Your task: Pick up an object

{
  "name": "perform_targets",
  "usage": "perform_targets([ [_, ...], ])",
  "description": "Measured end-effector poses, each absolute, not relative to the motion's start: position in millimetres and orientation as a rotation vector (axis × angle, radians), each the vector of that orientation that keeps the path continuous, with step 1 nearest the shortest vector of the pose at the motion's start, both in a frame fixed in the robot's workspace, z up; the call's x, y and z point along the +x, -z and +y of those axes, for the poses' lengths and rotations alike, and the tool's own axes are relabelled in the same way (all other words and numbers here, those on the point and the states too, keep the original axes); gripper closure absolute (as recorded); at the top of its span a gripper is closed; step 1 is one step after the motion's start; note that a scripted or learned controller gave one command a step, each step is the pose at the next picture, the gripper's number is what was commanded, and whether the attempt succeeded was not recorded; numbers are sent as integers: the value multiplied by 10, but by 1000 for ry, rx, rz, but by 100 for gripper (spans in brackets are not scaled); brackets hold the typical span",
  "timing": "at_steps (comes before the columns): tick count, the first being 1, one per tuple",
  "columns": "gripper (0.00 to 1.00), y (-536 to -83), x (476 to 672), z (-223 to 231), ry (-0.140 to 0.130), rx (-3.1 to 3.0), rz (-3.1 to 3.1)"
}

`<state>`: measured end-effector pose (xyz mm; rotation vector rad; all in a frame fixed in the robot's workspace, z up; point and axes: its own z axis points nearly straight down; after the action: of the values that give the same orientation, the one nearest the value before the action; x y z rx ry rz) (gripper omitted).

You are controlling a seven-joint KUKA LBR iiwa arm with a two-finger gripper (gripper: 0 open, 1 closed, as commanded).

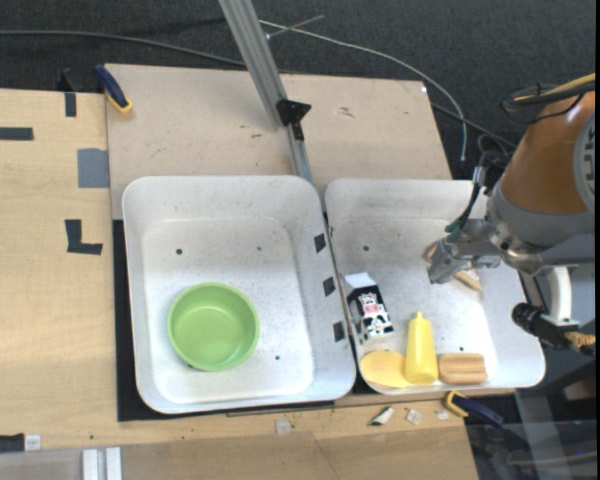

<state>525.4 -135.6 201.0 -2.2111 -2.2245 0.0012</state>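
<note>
Plywood bench (pixel 40 218) bears two white bins (pixel 150 208) over dark carpet (pixel 100 13).

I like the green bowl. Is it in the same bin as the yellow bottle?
No, the green bowl sits in the left bin, while the yellow bottle lies in the right bin.

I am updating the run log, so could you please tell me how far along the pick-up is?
Done: the gripper has come to the right bin, low by its right side. In hand: nothing visibly; a small tan piece lies beside it, and the view cannot settle a grasp. Left: grasping and lifting; the yellow bottle, the small carton and the green bowl in the left bin lie untouched.
</note>
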Motion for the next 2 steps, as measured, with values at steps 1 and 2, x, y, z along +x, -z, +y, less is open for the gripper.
perform_targets([
  [1,100,-1998,5300,-905,-4,-2212,-2222],
  [2,100,-1925,5427,-372,-3,-2210,-2225],
])
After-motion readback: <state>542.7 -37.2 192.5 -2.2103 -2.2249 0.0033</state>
